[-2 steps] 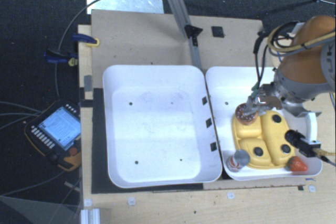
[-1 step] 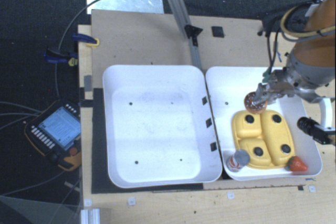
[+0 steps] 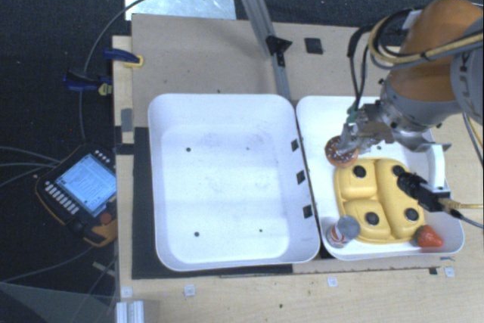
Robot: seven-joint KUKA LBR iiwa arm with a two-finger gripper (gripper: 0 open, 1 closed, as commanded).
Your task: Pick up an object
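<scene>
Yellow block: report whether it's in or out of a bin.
In. The yellow block lies inside the right bin, beside a brown ring.

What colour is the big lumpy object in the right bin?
Yellow with dark spots, seen in the camera view.

- The arm (image 3: 442,49) is running off the right edge, covering the right bin's (image 3: 318,117) far corner.
- The tool (image 3: 349,141) is looking too small to read.
- The yellow moulded piece (image 3: 376,200) is hiding the bin floor beneath.

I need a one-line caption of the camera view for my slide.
Grey arm's end effector above a round brown doughnut-like object beside a yellow moulded plastic tray in the right white bin.
</scene>
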